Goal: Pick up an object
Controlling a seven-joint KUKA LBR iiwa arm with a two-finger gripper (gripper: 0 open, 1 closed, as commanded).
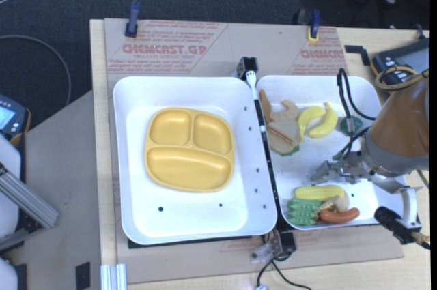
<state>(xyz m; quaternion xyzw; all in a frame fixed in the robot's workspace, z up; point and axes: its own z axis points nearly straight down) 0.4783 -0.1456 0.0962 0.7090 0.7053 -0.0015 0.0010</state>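
The right bin (287, 87) holds several toy foods. A yellow banana (318, 120) lies near its middle, and a tan bread-like piece (283, 129) with a green leaf under it lies to the banana's left. Along the front wall sit a corn cob (318, 193), a green vegetable (303, 211) and a red sausage (339, 215). My gripper (334, 171) hangs low over the bin's right half, just above the corn and below the banana. I see nothing held in it. The grey wrist and orange band (406, 125) hide the bin's right side.
The left bin (130, 166) carries a yellow three-compartment plate (190, 149). A small teal item (351, 123) lies right of the banana. Black cables (343, 94) loop over the right bin's back. Blue and yellow clamps (132, 17) grip the board's far edge.
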